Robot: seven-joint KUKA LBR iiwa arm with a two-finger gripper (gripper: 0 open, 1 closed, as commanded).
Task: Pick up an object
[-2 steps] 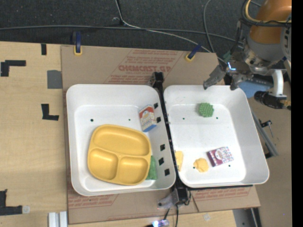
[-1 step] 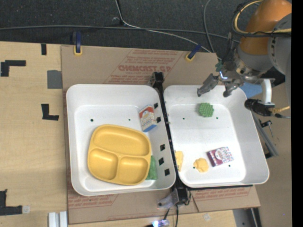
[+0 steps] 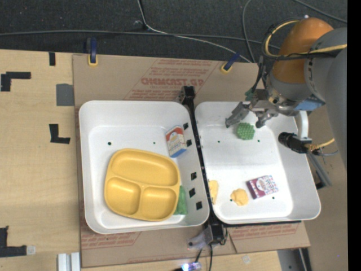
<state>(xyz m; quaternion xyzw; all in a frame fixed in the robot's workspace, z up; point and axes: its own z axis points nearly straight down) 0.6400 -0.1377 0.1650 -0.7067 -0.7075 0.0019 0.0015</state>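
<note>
- While I watch from the overhead camera, the green ball (image 3: 245,131) sits on the floor of the right bin (image 3: 293,205), toward that bin's twelve o'clock edge.
- My gripper (image 3: 247,119) hangs just above the ball, at its twelve o'clock, with its two fingers spread apart, one to each side; nothing sits between them and I cannot tell whether either one touches the ball.
- From my seat the grey arm (image 3: 316,44) with its orange band comes in from three o'clock.
- Down at six o'clock in the same bin I see a purple packet (image 3: 262,186), a small yellow lump (image 3: 240,197) just beside it at its eight o'clock, and another yellow piece (image 3: 213,189) against the bin's nine o'clock wall.
- Over in the left bin (image 3: 93,117) I see a yellow divided tray (image 3: 142,184), a green thing (image 3: 181,201) wedged at the tray's four o'clock edge, and a small carton (image 3: 176,141) at its one o'clock.
</note>
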